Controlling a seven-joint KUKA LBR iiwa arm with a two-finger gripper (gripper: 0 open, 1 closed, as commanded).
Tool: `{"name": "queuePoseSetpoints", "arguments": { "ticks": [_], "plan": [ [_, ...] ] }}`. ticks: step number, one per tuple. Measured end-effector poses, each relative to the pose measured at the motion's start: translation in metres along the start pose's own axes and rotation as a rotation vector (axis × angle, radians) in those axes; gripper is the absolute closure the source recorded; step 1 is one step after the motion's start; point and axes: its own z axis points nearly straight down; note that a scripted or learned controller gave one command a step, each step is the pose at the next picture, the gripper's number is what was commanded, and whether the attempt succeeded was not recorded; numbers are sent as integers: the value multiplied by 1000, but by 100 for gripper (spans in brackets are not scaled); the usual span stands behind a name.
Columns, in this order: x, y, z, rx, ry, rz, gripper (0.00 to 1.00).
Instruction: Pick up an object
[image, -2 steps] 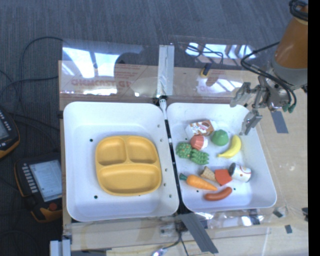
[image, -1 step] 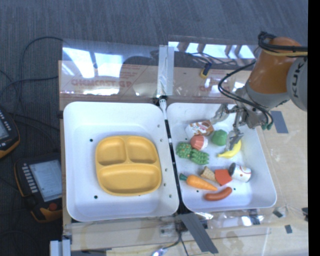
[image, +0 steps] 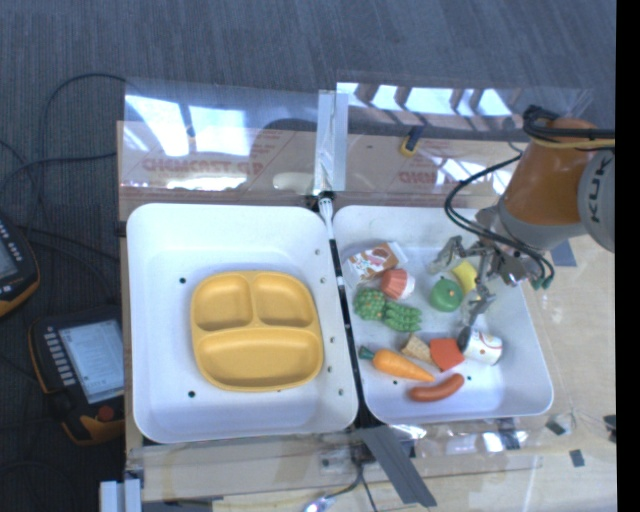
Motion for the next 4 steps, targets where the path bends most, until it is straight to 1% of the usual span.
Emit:
{"name": "queuePoseSetpoints", "arguments": {
  "ticks": [1, 2, 3, 4],
  "plan": [
    [-2, -1, -13, 9, -4, 0, 100],
    [-37, 15, -100, -5, 7, 41, 100],
    [-51, 87, -136, -11, 6, 143, 100],
    [49, 44, -69, -13, 8, -433, 100]
  ]
}}
